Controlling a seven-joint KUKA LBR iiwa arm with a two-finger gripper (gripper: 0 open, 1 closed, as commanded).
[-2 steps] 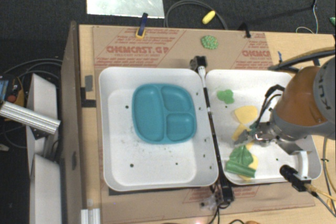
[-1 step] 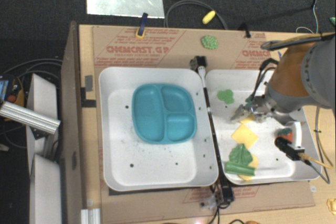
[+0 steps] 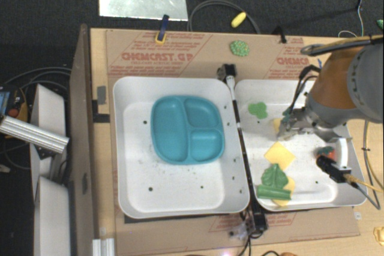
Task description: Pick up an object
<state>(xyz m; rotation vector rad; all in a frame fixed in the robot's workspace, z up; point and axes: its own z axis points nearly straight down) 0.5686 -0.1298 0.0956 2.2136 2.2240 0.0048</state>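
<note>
The right bin [image 3: 312,189] holds a small green leaf-shaped piece [image 3: 258,109] near its back left, a yellow square piece [image 3: 279,154] in the middle, and a green toy lying over a yellow bit [image 3: 274,183] at the front. My gripper [image 3: 289,127] is down inside this bin, just right of a small yellow piece [image 3: 277,125] and above the yellow square. Whether anything sits between the fingers is hidden by the wrist.
A teal divided plate [image 3: 187,129] lies in the left bin [image 3: 135,189]. A green round object [image 3: 239,48] and a yellow one [image 3: 239,20] lie behind the bins on the cardboard. The arm's grey and orange body [image 3: 345,87] covers the right bin's back right.
</note>
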